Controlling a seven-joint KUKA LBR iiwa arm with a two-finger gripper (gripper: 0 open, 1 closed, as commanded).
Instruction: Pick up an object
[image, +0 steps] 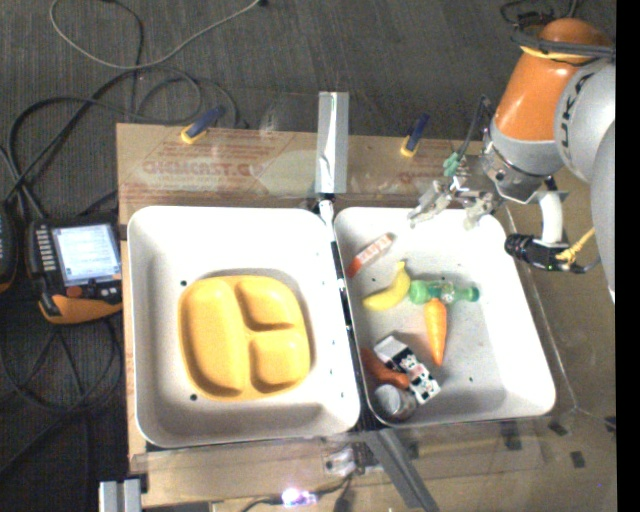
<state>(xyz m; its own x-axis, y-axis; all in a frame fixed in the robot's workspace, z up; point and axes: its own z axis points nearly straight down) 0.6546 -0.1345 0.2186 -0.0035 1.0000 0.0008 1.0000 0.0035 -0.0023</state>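
My gripper (450, 207) hangs over the far edge of the right bin (520, 340), its two fingers spread open with nothing between them. Below it in that bin lie a red and white tube (372, 251), a yellow banana (388, 291), a green bottle (446, 292) and an orange carrot (436, 331). Nearer the front are a small white and black toy (411, 367), a red piece (382, 369) and a grey cup (388, 402). The gripper stands apart from all of them, closest to the tube and the bottle.
The left bin (150, 300) holds a yellow divided tray (245, 332). Both bins rest on a cardboard sheet (230, 165) held by clamps (200, 124). A handheld screen (78, 258) and cables lie on the floor at the left.
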